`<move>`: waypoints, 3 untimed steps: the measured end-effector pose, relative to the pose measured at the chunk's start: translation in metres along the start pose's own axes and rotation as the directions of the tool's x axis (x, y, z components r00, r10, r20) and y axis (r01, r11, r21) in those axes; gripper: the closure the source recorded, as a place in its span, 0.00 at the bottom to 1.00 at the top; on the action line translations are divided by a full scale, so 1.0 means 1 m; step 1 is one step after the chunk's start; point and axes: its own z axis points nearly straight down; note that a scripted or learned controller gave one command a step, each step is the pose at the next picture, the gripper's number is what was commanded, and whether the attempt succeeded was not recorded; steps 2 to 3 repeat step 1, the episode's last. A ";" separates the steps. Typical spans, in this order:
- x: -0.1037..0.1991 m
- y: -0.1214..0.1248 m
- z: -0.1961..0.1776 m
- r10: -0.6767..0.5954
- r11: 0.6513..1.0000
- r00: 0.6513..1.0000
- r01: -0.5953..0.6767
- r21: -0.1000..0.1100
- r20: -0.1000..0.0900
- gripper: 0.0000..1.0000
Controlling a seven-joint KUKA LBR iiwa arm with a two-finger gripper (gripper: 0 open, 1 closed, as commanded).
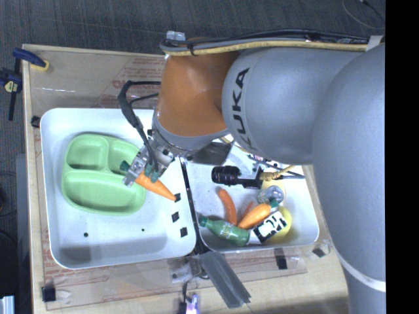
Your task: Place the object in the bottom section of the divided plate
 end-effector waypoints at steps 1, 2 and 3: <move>0.000 0.000 0.000 0.000 1.000 1.000 0.000 0.000 0.000 0.00; 0.000 0.000 0.000 0.000 1.000 1.000 0.000 0.000 0.000 0.00; 0.000 0.000 0.000 0.000 1.000 1.000 0.000 0.000 0.000 0.00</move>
